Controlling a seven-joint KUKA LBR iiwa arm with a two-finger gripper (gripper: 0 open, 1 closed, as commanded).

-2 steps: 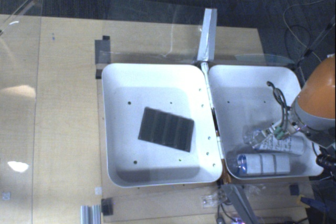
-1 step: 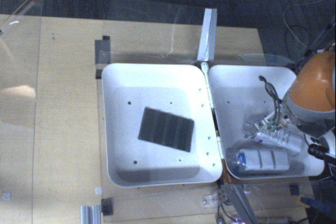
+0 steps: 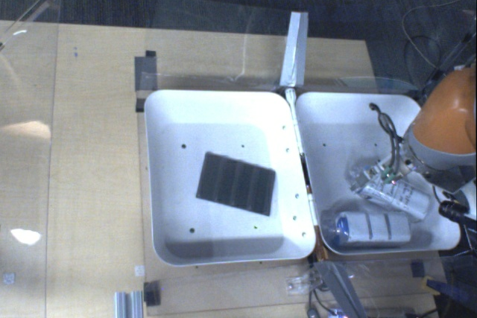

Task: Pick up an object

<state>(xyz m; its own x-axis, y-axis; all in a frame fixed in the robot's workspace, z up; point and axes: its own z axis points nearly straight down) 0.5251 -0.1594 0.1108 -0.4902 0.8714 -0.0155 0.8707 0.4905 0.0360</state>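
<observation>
Arm (image 3: 447,123) from right — wrist angled down-left

The arm (image 3: 447,123) is cut off by the right edge, its end effector (image 3: 387,179) blurred.

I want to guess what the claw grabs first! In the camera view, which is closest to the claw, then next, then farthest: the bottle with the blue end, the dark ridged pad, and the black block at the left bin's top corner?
1. Bottle with the blue end: right bin, just below the claw.
2. Dark ridged pad: middle of the left bin.
3. Black block: beyond the left bin's far left corner.
</observation>
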